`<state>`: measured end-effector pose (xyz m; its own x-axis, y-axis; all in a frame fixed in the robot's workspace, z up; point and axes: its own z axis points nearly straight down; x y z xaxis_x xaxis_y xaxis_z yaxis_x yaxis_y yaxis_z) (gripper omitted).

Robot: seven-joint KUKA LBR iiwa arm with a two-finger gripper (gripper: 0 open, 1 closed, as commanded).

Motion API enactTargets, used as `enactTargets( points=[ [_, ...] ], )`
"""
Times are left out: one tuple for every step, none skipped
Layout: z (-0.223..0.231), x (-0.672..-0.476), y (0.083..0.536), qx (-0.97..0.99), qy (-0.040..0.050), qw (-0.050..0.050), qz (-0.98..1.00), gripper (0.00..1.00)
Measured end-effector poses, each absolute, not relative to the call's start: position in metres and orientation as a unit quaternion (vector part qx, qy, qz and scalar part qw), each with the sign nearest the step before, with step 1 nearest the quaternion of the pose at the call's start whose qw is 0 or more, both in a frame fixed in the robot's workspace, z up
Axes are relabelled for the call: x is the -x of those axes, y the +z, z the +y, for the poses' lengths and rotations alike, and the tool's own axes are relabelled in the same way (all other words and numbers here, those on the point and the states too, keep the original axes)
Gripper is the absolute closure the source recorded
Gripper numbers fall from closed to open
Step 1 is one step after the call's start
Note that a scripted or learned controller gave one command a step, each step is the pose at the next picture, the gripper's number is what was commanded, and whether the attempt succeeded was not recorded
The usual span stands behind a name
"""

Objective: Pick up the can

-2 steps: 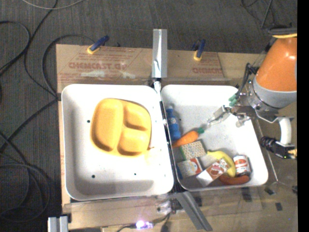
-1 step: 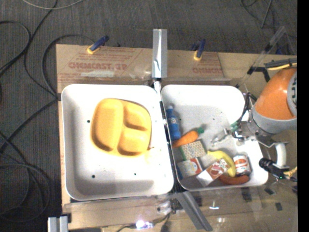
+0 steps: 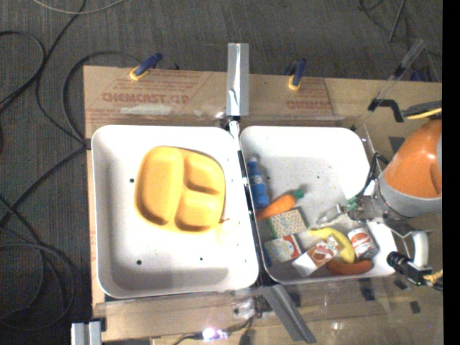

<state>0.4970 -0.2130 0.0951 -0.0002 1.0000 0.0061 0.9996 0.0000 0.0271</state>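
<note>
- I see two white bins side by side on the table, which is covered in brown cardboard.
- The left bin has a yellow tray in it. The tray has three sections and sits near the middle of that bin.
- The right bin has all the small things, packed into its lower half, from about 6 o'clock round to 9 o'clock.
- The can is at about 4 o'clock in the right bin, close to the bin's right wall. It is small, with a red and white label, and looks tipped over.
- A yellow banana lies just beside the can, at the can's 9 o'clock.
- A red, sausage-shaped thing lies at the can's 6 o'clock, near the bin's bottom edge.
- A carrot with a green top sits near the middle, and a blue bottle stands along the left wall, at 9 o'clock.
- Some small boxes lie between the carrot and the banana.
- The arm comes in from 3 o'clock, grey with a big orange part.
- The gripper is over the right bin, at the can's 11 o'clock and near it. Its jaws look spread apart with nothing between them.
</note>
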Motion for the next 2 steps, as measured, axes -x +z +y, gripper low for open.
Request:
enactTargets(
  points=[
    [-0.2134, -0.4966, 0.095, -0.702, 0.0118, 0.007, 0.712, 0.0],
    [-0.2137, -0.4962, 0.0949, -0.695, 0.0113, 0.006, 0.719, 0.0]
  ],
)
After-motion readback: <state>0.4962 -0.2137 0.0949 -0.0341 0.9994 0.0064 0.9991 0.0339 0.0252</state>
